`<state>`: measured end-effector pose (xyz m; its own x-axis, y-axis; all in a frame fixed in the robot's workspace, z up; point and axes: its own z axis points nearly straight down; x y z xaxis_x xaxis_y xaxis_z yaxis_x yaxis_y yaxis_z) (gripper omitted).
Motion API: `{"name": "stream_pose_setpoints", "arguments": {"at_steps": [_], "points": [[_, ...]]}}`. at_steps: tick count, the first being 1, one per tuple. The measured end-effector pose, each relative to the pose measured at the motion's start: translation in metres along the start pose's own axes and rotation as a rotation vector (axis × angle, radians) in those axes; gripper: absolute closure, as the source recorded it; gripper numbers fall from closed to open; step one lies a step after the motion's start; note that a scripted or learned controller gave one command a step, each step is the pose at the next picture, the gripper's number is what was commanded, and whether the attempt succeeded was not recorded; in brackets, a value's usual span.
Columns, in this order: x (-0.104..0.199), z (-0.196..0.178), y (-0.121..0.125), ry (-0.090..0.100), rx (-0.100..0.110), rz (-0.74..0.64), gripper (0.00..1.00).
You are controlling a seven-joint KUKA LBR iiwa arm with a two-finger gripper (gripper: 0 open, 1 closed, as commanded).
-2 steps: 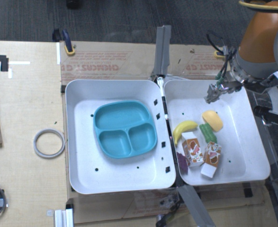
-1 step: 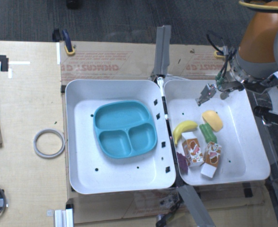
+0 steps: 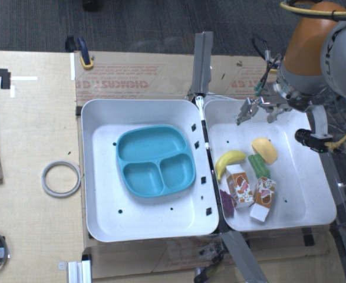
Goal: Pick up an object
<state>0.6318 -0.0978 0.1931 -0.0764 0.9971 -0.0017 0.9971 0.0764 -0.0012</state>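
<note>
Pale wood bench, dark carpet behind, cardboard with red print reading mirrored, maybe "CHICAGO". My gripper hangs with jaws apart, nothing in them, over the right bin; banana and cartons sit below. Left bin has a blue tray

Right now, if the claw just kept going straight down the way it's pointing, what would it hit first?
Probably the bare white floor of the right-hand bin below the claw; the round yellow fruit and banana lie nearer the camera, though depth is unclear.
</note>
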Motion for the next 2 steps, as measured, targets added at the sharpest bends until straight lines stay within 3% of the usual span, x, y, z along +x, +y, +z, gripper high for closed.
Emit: {"name": "stream_pose_setpoints", "arguments": {"at_steps": [1, 2], "points": [[-0.051, 0.099, -0.053, 0.001, 0.001, -0.030, 0.00], [-0.039, 0.046, -0.074, 0.001, -0.001, -0.007, 0.00]]}}
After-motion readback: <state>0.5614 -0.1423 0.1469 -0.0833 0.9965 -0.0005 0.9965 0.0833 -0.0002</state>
